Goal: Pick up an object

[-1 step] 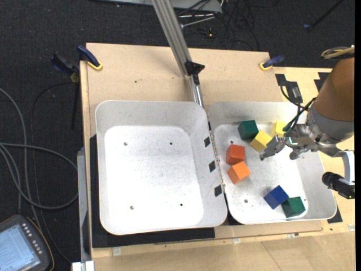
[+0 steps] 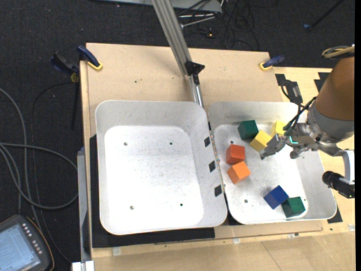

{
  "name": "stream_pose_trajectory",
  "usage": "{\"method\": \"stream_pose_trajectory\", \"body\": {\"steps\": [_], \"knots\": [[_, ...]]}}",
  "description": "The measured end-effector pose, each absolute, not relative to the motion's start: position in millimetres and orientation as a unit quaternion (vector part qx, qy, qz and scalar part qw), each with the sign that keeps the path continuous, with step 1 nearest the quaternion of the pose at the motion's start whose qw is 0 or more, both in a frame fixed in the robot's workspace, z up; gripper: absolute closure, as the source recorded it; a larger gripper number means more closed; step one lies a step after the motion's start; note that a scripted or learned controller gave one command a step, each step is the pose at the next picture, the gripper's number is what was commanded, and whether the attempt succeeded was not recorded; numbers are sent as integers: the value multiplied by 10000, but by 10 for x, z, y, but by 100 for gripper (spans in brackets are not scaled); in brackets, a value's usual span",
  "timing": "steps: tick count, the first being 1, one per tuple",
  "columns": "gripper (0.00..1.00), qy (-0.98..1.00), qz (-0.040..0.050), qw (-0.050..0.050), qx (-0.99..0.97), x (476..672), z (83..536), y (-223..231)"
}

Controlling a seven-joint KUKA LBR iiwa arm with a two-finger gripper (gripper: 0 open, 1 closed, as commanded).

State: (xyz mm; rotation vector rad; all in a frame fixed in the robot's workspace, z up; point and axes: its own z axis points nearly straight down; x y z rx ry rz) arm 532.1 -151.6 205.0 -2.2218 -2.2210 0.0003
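Yellow block [image 2: 260, 140], small, matte cube

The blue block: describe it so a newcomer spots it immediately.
Look at the right-hand white bin, then its near corner away from the other bin. The blue block lies there touching a green block. It is the sole blue one; the other blocks are green, yellow, red or orange.

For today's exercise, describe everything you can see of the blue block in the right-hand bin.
The blue block is a small, plain, matte cube, turned cornerwise to the right bin's edges. It sits flat on the bin floor near the front, touching or nearly touching a dark green block at its front-right. The gripper is above the yellow blocks, well away from it.
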Motion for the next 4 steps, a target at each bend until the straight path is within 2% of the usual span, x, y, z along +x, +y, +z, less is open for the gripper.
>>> {"method": "stream_pose_trajectory", "body": {"steps": [1,2,3,4], "knots": [[0,-7072,16,27,-7071,5333,1441,-1434],[0,-7073,-21,-55,-7068,5366,1176,-1455],[100,-7067,-9,-15,-7075,5347,1229,-1439],[100,-7072,-12,-28,-7070,5378,1706,-1534]]}}
